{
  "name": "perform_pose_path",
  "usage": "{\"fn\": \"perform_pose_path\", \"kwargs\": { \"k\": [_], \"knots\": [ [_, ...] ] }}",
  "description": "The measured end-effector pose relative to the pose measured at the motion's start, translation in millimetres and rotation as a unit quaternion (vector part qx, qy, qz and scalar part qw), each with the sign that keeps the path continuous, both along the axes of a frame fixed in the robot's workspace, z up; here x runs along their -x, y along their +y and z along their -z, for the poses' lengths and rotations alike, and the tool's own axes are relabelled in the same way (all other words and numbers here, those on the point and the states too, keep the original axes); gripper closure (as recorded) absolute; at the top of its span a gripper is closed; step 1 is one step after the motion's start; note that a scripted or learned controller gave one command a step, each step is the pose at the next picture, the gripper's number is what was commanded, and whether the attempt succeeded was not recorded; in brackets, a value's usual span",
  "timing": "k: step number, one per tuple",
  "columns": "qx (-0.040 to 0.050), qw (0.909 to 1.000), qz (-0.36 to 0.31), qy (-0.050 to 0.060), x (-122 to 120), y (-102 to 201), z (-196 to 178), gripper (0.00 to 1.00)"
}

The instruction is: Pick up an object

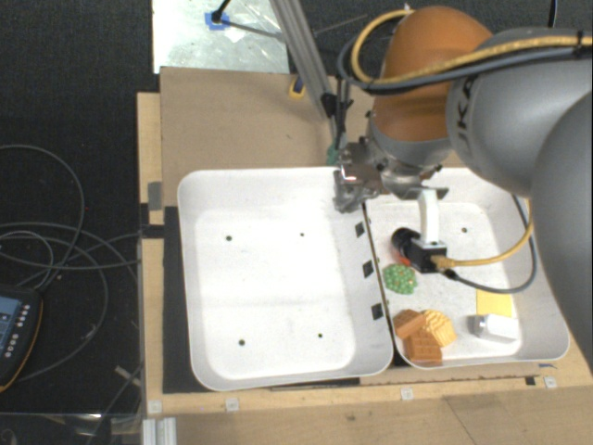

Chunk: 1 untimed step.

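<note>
My gripper (353, 190) hangs under the grey and orange wrist, above the far left corner of the right bin (542, 341), close to the wall between the two bins. Nothing shows beneath it. Several small things lie in the right bin's near half. A green round piece (400, 279) rests beside the dividing wall. An orange-brown block (424, 333) sits at the near left corner. A yellow flat block (494, 302) and a small silver-white piece (491, 327) lie to the right. All of them lie nearer the front than the gripper and apart from it.
The left bin (269, 276) stands beside the right one, its white floor showing dark dots. The arm's big grey link covers the right bin's far right part. Brown cardboard (232, 119) lies behind the bins, and a slanted metal pole (301, 35) rises there.
</note>
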<state>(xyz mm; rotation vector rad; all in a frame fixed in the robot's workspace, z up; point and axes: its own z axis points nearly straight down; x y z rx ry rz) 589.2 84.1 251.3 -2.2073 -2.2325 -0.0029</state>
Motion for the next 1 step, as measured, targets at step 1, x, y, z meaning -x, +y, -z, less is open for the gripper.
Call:
{"fn": "perform_pose_path", "kwargs": {
  "k": [1],
  "knots": [
    [0.0009, 1.0000, 0.004, 0.000, -0.7, -4.2, 0.1, 0.00]
  ]
}}
